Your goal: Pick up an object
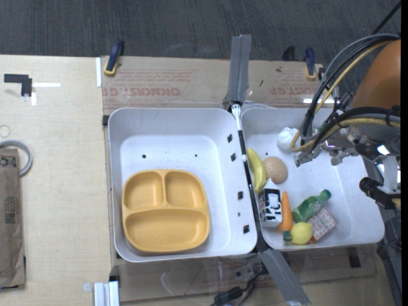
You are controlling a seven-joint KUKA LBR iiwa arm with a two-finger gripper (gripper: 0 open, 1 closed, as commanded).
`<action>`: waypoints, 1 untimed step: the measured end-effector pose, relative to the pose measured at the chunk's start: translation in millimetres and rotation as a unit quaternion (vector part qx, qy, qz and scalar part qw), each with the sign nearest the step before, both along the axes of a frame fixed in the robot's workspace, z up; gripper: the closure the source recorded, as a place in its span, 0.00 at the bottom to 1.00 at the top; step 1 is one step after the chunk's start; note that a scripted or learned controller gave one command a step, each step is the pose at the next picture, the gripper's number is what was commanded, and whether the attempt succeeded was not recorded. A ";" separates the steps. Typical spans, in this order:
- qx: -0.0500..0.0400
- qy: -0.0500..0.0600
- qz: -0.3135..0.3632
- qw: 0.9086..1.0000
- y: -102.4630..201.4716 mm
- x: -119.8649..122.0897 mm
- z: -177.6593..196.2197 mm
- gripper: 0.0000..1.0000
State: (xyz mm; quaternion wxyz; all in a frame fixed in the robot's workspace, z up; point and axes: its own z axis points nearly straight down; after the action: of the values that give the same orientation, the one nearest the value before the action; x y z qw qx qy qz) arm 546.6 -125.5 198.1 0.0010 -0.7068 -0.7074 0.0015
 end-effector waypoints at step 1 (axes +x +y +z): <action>0.000 0.000 -0.075 0.997 -51.9 -70.1 -73.9 0.00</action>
State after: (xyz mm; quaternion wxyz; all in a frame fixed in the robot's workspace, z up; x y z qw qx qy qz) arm 476.5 -177.4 124.3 0.0013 -0.7579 -0.6523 0.0014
